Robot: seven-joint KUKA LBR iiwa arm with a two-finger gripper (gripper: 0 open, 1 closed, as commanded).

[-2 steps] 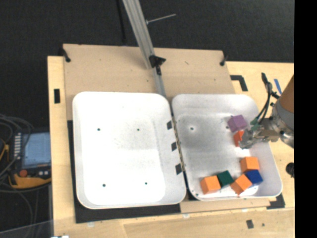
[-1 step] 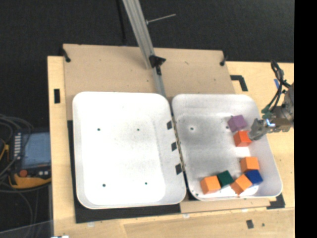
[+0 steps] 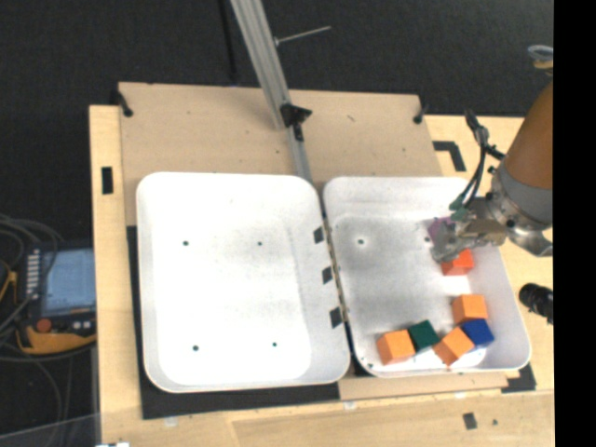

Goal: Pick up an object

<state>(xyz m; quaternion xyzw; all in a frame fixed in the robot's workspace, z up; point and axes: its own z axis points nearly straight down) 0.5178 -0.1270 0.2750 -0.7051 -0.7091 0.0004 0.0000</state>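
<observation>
Counting blocks in the right bin [image 3: 372, 208] gives six: four orange, one green [image 3: 424, 332], one blue [image 3: 477, 331]. One orange block [image 3: 457, 264] lies just under the tool [image 3: 453, 240]; whether it is gripped, or the tool open or closed, cannot be told. Three orange ones sit near the front wall with the green and blue. Two white bins rest on the desk [image 3: 233, 110]; the left bin [image 3: 233, 268] adjoins. No writing is readable.

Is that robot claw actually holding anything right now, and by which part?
It cannot be told: the gripper sits right above a red-orange block in the right bin.
</observation>
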